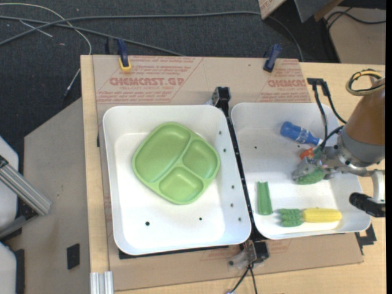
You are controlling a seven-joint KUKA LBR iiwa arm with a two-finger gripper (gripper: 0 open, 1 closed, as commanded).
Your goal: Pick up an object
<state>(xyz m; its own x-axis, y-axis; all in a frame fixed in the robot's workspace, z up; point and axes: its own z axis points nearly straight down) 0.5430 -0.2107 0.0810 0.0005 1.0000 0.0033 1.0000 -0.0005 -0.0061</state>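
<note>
My gripper is low in the right bin, at its right side. Directly under and beside it lies a dark green lumpy toy, with a small orange piece just above it. A blue bottle-like toy lies up and to the left of the gripper. A flat green stick rests near the bin's left wall. A yellow corn cob with a green end lies along the front wall. Whether the gripper touches the green toy is hidden by the wrist.
The left bin holds a light green divided plate. A black divider with clamps runs between the bins. Black cables hang over the right bin's far corner beside the arm.
</note>
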